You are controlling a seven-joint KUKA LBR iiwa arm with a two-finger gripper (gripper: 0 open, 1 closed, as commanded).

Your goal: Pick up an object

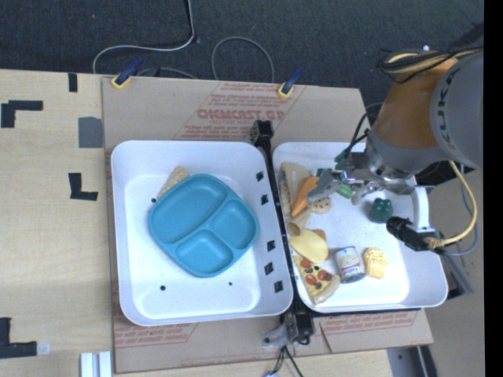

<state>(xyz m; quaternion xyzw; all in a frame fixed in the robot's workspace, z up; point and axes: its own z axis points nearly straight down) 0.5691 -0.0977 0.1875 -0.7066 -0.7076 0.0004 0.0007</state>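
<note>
My gripper (336, 185) hangs over the upper part of the right bin (424, 285), at the end of the grey and orange arm. Just left of it lie an orange carrot (301, 198) and a small brown cookie (320, 203). A dark green piece (381, 207) sits to its right. Toward the front of this bin are a yellow fruit (310, 246), a pizza slice (318, 279), a small can (349, 263) and a yellow corn piece (376, 262). I see nothing held.
The left bin (134, 289) holds a blue divided plate (204, 224) with a tan item (173, 182) poking out under its far left edge. A black divider (271, 210) runs between the bins. A black and yellow cable (424, 238) hangs by the right bin's edge.
</note>
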